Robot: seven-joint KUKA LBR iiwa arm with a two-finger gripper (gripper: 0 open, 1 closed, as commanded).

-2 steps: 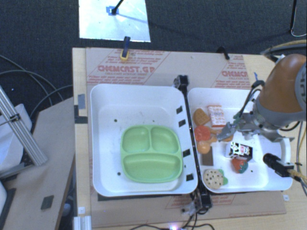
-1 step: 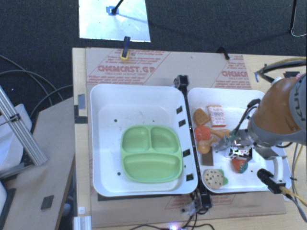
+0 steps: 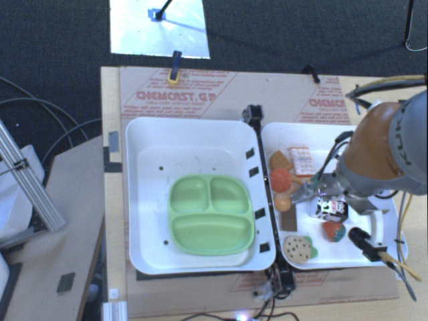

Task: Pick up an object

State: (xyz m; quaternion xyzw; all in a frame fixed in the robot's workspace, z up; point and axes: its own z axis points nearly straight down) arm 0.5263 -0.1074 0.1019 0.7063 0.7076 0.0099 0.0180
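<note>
One black-and-white carton (image 3: 331, 208) under tool (image 3: 319, 194) in right bin (image 3: 314, 131); tool grip state unclear.

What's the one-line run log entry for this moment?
arm: over right white bin | end effector: beside black-and-white carton, grasp unconfirmed | left white bin: green divided plastic tray

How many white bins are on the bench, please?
2. The left bin holds a green divided plate. The right bin holds small food items, with the arm above it.
</note>
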